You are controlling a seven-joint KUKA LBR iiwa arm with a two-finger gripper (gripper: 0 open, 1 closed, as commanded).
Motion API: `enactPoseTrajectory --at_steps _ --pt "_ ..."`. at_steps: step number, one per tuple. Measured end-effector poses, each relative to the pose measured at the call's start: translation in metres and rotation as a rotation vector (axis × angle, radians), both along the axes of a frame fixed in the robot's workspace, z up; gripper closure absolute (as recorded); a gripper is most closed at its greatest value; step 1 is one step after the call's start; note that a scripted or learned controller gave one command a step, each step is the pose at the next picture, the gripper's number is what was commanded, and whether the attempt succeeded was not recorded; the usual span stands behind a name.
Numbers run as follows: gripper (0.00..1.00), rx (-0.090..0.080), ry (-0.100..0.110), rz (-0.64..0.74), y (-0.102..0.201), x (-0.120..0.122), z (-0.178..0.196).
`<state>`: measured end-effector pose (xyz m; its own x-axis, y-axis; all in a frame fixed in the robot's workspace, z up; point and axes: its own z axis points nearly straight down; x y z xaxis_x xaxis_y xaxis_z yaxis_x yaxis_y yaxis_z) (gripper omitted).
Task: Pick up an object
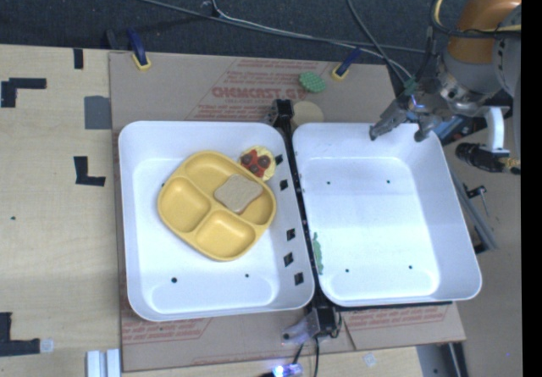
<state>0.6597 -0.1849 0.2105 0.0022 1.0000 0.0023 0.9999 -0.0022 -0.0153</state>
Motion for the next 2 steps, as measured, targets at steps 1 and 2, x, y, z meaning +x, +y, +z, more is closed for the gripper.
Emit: enactPoseTrajectory --at_steps 1,2 --pt "0.0 -0.003 -0.014 0.004 0.001 0.003 0.01" --pt "0.0 -0.003 -0.009 0.005 0.005 0.006 -0.053"
